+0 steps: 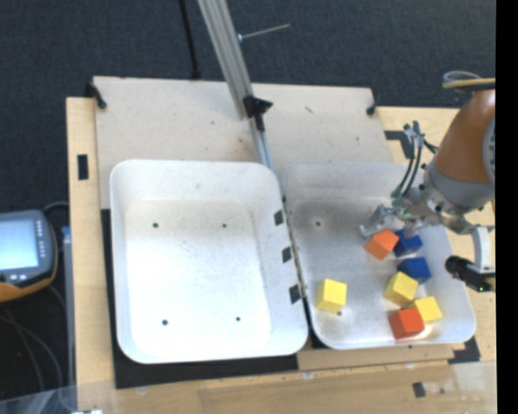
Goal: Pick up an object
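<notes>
Seemingly, the pick is sitting at its approach stage, with nothing lifted yet. The claw point(387, 225) is hanging low over the right bin point(328, 197), right at the upper edge of an orange cube point(381, 245), which is resting on the bin floor and may be touching the claw tips. How far apart the claw is standing I cannot tell, since the grey hardware blurs together there, and no object is visibly sitting between its tips.

All the candidates are lying in the right bin: the orange cube nearest the claw, a blue block point(409, 245) just beside it, a second blue block point(415, 268) below that, a yellow cube point(401, 288) next, then a smaller yellow cube point(428, 309) touching a red-orange cube point(406, 323) near the bin's lower rim. Another yellow cube point(332, 295) is sitting well apart, toward the left bin point(198, 175).

What is left, as I judge it, is closing on one piece and raising it clear.

The arm point(468, 149) is reaching in from the right, its orange band showing above the wrist, which is tilting down and leftward toward the cluster.
</notes>
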Robot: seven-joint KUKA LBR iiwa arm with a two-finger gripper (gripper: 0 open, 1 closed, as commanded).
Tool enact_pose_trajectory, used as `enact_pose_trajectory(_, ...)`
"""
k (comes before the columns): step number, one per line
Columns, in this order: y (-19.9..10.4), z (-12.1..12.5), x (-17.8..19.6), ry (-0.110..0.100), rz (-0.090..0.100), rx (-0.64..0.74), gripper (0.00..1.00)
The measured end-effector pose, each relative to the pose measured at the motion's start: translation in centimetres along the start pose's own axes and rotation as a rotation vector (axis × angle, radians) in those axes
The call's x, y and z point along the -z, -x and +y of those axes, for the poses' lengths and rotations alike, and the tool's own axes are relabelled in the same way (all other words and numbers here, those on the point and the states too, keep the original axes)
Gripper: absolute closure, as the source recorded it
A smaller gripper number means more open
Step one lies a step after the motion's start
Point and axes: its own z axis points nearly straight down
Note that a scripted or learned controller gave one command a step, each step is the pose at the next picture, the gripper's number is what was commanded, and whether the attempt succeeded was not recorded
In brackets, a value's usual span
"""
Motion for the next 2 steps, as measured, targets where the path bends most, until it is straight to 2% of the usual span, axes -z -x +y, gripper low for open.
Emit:
enact_pose_trajectory(1,-0.81,3.45,-1.67,0.024,-0.008,0.001,0.0)
enact_pose_trajectory(2,-0.47,3.37,-1.92,0.026,-0.009,0.006,0.0)
